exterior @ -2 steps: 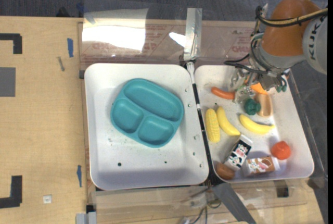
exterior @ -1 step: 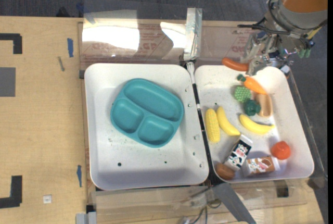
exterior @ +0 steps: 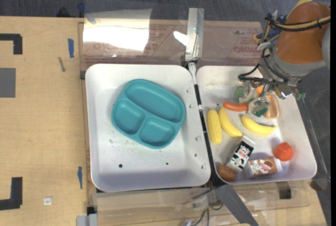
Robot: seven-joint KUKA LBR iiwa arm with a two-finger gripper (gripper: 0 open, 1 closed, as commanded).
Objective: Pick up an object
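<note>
The end effector [exterior: 261, 98] hangs low over the right bin [exterior: 304, 130]; its grip state I cannot tell. Just below it lies a hotdog [exterior: 235, 106]: light, smooth, probably slippery, best pinched across its middle.

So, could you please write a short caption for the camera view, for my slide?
Arm's end effector low over the right bin of toy food, near a banana and corn; teal divided plate in the left bin.
</note>
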